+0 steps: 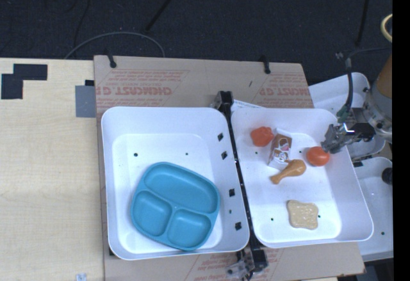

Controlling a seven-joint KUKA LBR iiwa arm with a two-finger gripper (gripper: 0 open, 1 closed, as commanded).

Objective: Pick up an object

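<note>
The red ball (317, 157) lay at about three o'clock in the right bin (359, 209), close against its right wall, and looked the likeliest target. The gripper (336, 138) sat just beside it at about one o'clock, over the bin's rim; whether its fingers were apart or together could not be told. No object showed between them, so the step in hand seemed to be the approach, with no pick made. At nine o'clock from the ball lay a toy drumstick (289, 171), with a small carton (280, 149) and an orange-red lump (261, 136) beyond, and a tan cracker-like piece (302, 214) at six o'clock. A blue divided plate (174, 205) filled the left bin (118, 126). The next move probably called for centring over the ball and descending clear of the wall.
</note>
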